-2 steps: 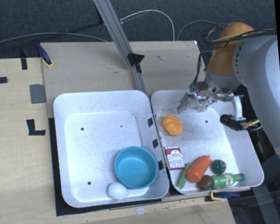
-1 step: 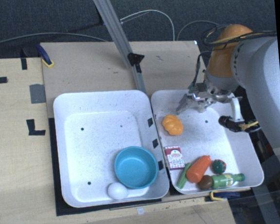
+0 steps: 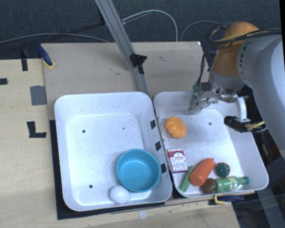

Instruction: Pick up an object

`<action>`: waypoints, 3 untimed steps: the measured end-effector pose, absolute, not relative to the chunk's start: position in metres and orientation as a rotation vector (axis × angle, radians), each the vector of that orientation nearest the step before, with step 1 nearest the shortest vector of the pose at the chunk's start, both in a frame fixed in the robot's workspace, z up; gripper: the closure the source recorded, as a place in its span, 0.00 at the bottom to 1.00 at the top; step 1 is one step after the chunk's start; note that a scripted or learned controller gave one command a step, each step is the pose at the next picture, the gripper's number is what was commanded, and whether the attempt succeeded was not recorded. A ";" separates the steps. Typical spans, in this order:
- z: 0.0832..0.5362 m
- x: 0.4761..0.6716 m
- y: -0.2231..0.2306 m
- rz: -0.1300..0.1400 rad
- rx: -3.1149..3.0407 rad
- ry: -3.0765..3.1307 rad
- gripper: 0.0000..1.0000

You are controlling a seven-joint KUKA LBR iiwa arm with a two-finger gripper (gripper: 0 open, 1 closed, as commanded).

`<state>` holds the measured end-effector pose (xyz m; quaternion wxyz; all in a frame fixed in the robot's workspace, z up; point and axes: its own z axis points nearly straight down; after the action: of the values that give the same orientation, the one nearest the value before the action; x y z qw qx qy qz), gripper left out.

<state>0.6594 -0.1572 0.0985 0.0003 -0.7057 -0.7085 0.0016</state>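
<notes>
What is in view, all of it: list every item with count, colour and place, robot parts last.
bins: 2, white, side by side on the bench
bowl: 1, blue, left bin, near front right corner
ball: 1, white, left bin, touching the bowl's front left
orange lumpy item: 1, orange, right bin, near its left wall
small carton: 1, red and white, right bin, left side
carrot: 1, orange with green top, right bin, front
bottle: 1, green, lying along right bin's front wall
small round item: 1, red and green, right bin, just behind the bottle
clamp: 1, blue and yellow, bench's back left corner
arm: 1, grey with orange band, from the right
gripper: 1, grey, over right bin's back part
</notes>
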 end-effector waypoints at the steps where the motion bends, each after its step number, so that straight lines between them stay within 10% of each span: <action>1: 0.159 0.655 -0.152 -0.004 -2.222 -2.226 1.00; 3: 0.223 0.660 -0.155 -0.001 -2.221 -2.224 1.00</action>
<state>0.6602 -0.1554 0.2225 -0.0006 -0.7065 -0.7077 -0.0004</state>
